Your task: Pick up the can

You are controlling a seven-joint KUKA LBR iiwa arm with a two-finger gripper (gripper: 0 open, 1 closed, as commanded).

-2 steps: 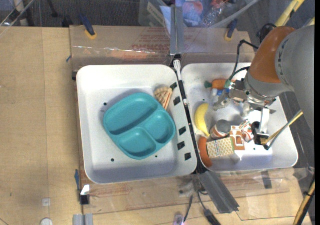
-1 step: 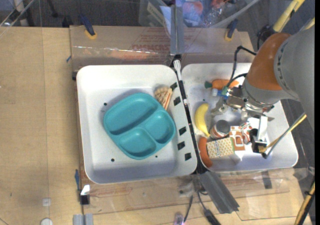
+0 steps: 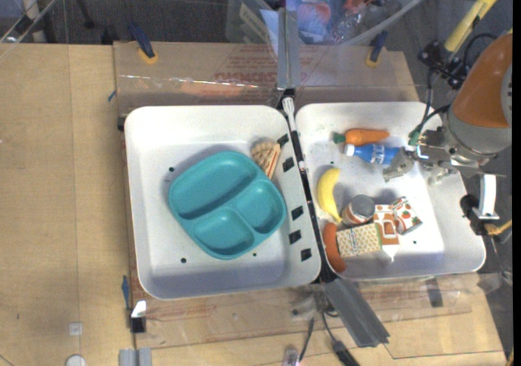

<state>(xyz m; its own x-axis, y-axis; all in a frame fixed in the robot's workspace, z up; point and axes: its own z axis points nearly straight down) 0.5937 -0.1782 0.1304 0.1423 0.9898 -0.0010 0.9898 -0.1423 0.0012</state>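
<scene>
The can (image 3: 358,210) stands in the right bin (image 3: 456,254), near the middle of its front half; it is small, with a brown side and a silvery top. A yellow banana (image 3: 328,192) lies just left of it, and a red and white carton (image 3: 397,220) just right of it. My gripper (image 3: 418,165) hangs over the bin's back right part, beside a blue bottle (image 3: 377,153), up and to the right of the can and apart from it. Nothing shows in its grasp.
An orange carrot (image 3: 366,137) lies behind the bottle. A tan cracker-like piece (image 3: 359,240) and a red object (image 3: 330,247) sit in front of the can. The left bin (image 3: 146,193) holds a teal divided plate (image 3: 225,203) and a tan ridged item (image 3: 266,154).
</scene>
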